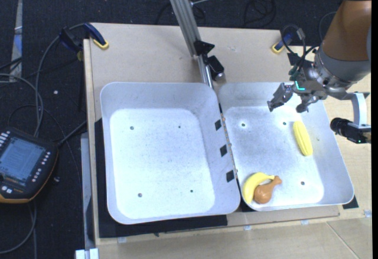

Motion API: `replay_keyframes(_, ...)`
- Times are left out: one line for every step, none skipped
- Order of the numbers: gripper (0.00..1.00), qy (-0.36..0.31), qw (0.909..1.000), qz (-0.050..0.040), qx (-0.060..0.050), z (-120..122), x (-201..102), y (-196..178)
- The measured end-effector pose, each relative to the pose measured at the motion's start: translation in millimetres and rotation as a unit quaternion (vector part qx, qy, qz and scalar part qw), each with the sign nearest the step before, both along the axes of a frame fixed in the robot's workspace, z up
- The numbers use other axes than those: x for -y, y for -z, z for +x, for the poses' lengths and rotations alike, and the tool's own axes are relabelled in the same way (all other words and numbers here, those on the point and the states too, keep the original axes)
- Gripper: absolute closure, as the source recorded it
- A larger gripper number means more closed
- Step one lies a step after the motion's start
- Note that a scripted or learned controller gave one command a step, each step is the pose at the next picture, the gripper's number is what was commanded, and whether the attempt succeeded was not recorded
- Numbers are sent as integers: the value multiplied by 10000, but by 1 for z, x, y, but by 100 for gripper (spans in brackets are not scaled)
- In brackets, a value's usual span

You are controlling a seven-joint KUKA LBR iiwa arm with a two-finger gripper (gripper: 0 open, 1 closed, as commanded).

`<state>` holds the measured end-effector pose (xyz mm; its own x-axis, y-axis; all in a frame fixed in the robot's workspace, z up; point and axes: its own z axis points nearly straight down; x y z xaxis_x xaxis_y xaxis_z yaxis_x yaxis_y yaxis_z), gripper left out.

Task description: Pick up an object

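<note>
In the right bin [260,134] lie three toy foods. A yellow corn cob [303,137] rests lengthwise toward the bin's right side. At the front edge a yellow banana [254,182] curls against an orange-brown drumstick [266,190]. My gripper [289,98] hangs over the back of the right bin, above and a little left of the corn cob. Its two dark fingers are spread apart with nothing between them.
The left bin [159,151] sits beside the right one, with black clips along the shared rim. A slanted metal camera pole [186,10] rises from the back of the bench. Blue and yellow clamps [94,36] hold the bench corners. A teach pendant [20,163] lies on the floor at left.
</note>
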<state>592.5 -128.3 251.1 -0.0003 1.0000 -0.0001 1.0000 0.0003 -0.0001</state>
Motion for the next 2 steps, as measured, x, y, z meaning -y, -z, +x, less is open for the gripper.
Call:
replay_keyframes(0, 0, 10000, 0, 0, 0, 0, 0)
replay_keyframes(0, 0, 10000, 3, -19, 3, 1, 43)
